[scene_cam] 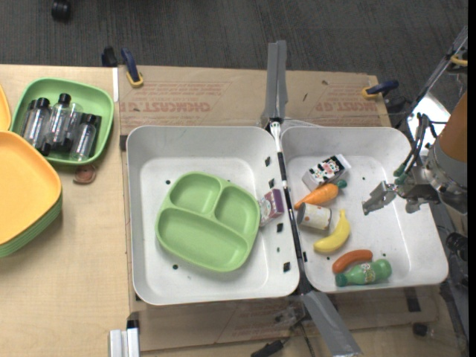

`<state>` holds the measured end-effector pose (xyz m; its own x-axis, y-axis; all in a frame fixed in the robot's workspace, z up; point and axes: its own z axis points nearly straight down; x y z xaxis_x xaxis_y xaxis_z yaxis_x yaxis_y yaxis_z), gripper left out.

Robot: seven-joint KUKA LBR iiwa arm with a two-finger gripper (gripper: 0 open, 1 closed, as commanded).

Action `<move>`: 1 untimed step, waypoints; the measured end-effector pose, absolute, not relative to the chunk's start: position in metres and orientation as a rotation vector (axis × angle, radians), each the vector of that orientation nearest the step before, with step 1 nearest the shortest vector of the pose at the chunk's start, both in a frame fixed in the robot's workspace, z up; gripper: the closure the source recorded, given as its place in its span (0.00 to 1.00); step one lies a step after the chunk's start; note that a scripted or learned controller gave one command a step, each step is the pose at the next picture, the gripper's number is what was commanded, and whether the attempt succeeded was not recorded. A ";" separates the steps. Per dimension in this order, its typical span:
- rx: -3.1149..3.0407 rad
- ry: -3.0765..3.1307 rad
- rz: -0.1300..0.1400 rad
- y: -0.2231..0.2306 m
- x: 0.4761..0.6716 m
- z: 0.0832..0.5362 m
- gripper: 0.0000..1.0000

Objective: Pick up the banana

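I see my hand (383, 197) hanging with nothing in it; I cannot tell how far it is open. The banana (334, 233) lies down-left of it, apart, beside a carrot (319, 194). It looks light, smooth, curved; I'd grip mid-body.

green divided plate (208, 222), toy carrot (320, 195), green bottle (364, 272)

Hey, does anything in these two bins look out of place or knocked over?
One thing: a small purple packet sits tilted against the left bin's right wall, beside the green plate. The other small items are in the right bin.
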<state>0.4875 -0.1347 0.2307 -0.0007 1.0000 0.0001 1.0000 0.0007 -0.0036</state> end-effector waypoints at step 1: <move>-2.100 -2.334 0.002 -0.103 0.505 0.091 0.00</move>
<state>0.5049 -0.1026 0.0910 -0.1052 0.9944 0.0005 0.9944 0.1052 -0.0023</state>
